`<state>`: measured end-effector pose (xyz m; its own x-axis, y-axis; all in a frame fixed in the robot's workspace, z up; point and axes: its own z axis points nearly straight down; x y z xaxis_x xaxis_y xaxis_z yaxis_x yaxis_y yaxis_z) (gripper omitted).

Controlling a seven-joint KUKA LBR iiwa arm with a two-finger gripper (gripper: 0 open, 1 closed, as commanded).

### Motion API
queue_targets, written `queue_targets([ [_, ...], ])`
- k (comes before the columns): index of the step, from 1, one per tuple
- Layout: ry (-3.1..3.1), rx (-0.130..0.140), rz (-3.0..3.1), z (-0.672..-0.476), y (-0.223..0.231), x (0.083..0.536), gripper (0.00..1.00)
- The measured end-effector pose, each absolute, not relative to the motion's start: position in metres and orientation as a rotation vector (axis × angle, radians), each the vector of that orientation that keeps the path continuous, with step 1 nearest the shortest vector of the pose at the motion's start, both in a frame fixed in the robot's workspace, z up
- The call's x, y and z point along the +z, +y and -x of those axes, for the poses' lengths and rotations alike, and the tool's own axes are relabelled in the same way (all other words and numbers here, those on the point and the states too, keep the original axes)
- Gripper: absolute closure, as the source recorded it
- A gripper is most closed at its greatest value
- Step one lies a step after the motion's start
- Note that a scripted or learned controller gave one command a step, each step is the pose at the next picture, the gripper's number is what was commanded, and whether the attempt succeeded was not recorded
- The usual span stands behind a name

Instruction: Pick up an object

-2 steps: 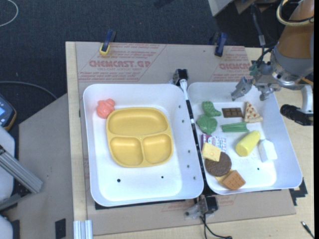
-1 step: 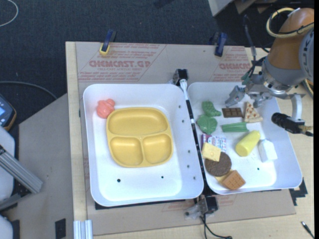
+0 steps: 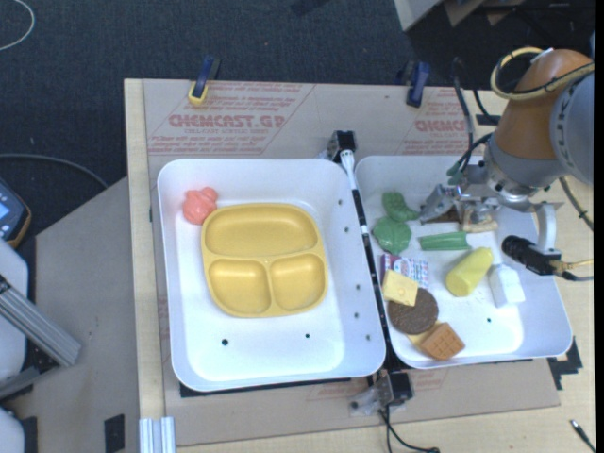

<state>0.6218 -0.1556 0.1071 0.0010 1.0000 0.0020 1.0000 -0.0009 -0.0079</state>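
The tool (image 3: 460,206) sits low in the right bin (image 3: 543,333); I cannot tell its state. Crowded items, a green stick (image 3: 444,242) just beside it, risk a missed or double grab.

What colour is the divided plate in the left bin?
Yellow; the divided plate shows clearly in the camera view.

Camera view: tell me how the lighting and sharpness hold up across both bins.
Camera view: even, soft light, with faint shadows under the yellow tray and the left bin; mild glare whitens the right bin; the food pieces read fairly sharp, while the tool sits in shade beneath the arm, its detail muddy.
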Motion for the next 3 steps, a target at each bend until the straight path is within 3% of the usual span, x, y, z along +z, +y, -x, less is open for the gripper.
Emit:
queue_targets([
  [1,-2.226,-0.003,2.224,-0.624,-0.156,0.088,0.00],
  [2,-2.231,-0.008,2.228,-0.626,-0.156,0.101,1.00],
  [3,-2.227,-0.006,2.225,-0.620,-0.150,0.155,1.00],
])
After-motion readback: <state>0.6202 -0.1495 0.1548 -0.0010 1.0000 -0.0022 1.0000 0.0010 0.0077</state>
